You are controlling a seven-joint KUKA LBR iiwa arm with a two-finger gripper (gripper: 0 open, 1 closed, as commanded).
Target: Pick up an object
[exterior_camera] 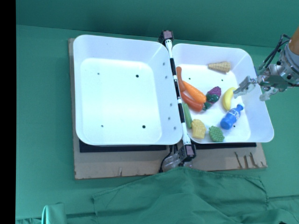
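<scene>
my gripper (252,88) hangs over the right edge of the right bin (261,129), beside the banana (227,98). the frame's edge cuts off my arm. the blue bottle (231,117) lies just near of the banana. the carrots (191,95) partly overlap each other.

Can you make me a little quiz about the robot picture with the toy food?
1. True or false: the blue bottle lies in the right bin.
2. Which toy lies closest to the claw? A) the waffle cone B) the banana C) the corn cob
3. Fill in: the two carrots are coloured ____.

Key: 1 true. 2 B. 3 orange.
</scene>
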